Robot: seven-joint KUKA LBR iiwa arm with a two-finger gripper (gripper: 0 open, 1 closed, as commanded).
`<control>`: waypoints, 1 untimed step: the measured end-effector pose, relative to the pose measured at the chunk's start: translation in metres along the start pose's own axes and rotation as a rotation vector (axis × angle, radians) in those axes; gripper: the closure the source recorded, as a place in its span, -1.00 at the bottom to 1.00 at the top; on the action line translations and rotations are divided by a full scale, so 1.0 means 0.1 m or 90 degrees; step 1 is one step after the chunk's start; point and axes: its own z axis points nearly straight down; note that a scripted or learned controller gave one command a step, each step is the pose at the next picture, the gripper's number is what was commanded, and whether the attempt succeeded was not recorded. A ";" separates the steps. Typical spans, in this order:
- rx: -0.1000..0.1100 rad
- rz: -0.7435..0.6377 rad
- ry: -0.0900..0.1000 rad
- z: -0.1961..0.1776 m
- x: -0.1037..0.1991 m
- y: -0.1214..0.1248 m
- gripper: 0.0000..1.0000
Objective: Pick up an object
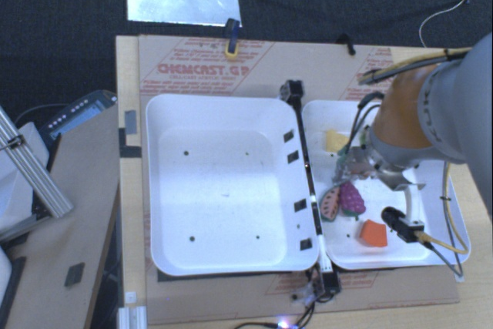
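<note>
Camera view: the worktop (192, 62) carries two white bins side by side. The left bin (223, 181) shows bare floor. The right bin (431, 250) holds the candidates: a purple grape bunch (353, 199), a watermelon slice (330, 204) touching it on the divider side, an orange block (373, 234) near the front wall, and a pale yellow piece (336, 140) toward the back. The arm (431, 115) comes in from the right with its orange band over the bin, and the pincer (351, 168) hangs just above the grapes, between them and the yellow piece. Whether it is apart or together I cannot tell, since the wrist body hides its tips; nothing is seen caught in it.

The step in hand looks like the descent onto a target, most likely the grapes, as they lie right under the tool. To do it well, the pincer should come straight down centred on the bunch and straddle its narrow width, not its length, so that the tips clear the watermelon slice that touches it. The grapes are lumpy and may roll, so the close should be low on the bunch, near the bin floor. The lift should be vertical and slow, lest the slice be dragged along or the bunch slip out.
</note>
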 end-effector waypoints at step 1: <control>0.000 0.005 -0.001 -0.08 -0.24 -0.07 1.00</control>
